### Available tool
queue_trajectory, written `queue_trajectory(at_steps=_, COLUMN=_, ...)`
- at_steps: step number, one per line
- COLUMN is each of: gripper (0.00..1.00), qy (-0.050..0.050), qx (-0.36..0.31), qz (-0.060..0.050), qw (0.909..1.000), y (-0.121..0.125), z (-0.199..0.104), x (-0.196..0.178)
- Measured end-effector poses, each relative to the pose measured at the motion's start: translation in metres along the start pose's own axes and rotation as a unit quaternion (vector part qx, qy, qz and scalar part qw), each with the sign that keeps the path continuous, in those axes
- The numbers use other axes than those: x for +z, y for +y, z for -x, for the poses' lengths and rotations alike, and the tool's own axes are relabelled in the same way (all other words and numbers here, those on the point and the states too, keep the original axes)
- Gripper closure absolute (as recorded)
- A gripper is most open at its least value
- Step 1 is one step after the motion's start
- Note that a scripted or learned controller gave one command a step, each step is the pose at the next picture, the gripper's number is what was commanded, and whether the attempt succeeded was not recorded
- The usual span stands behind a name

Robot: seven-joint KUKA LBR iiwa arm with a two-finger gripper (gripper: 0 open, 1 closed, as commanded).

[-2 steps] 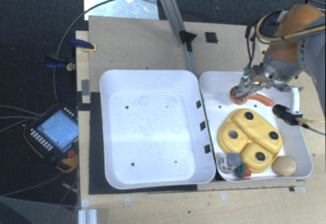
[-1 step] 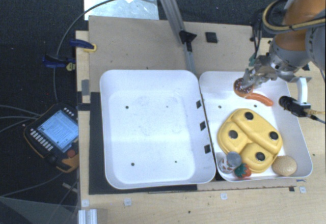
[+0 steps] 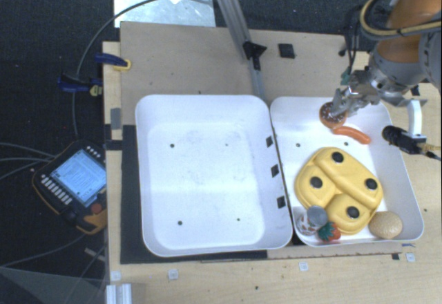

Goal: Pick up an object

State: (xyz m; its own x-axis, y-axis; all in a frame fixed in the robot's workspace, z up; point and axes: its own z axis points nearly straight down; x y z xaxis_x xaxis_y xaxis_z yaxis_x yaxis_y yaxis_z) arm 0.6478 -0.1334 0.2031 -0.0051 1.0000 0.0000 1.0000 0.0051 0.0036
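My gripper point(image 3: 338, 109) hangs over the far part of the right bin point(image 3: 397, 157), its tip right at a small brown round object point(image 3: 330, 115). Just in front of that lies an orange sausage-shaped piece point(image 3: 352, 134). A big yellow toy with dark buttons point(image 3: 338, 188) fills the middle of the right bin. At the near edge sit a tan ball point(image 3: 386, 224), a grey knob point(image 3: 317, 215) and a small red and green item point(image 3: 327, 231).
The left bin point(image 3: 204, 171) stands beside the right one. A metal pole point(image 3: 231, 12) slants across the back of the bench. A handheld pendant point(image 3: 72, 182) lies left of the bench, with cables and clamps point(image 3: 110, 61) nearby.
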Motion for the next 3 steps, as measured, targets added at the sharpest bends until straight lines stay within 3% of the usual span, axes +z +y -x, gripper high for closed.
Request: queue_trajectory(at_steps=3, gripper=1.00, qy=0.001, qx=-0.002, qz=-0.001, qw=1.0000, y=-0.009, z=-0.160, x=0.005)
